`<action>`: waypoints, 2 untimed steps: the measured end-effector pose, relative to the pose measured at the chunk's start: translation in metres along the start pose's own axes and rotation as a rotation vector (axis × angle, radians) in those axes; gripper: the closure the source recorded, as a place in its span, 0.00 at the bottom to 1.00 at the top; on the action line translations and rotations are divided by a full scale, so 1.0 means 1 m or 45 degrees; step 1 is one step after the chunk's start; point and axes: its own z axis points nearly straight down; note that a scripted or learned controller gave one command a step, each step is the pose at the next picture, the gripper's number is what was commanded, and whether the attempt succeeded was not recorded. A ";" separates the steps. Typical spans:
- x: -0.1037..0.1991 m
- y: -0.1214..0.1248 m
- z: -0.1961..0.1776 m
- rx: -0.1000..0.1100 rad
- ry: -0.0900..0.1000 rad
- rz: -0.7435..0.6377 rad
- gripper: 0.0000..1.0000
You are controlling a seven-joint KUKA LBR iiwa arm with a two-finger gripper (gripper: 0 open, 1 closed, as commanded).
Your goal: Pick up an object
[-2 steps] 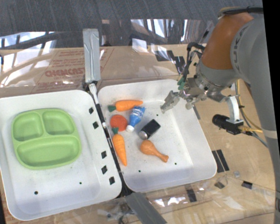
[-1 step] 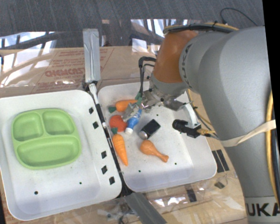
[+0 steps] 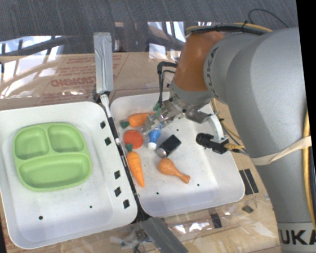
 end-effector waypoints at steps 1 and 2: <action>0.005 -0.029 -0.097 -0.003 -0.003 0.196 1.00; 0.005 -0.030 -0.096 0.000 -0.002 0.196 0.00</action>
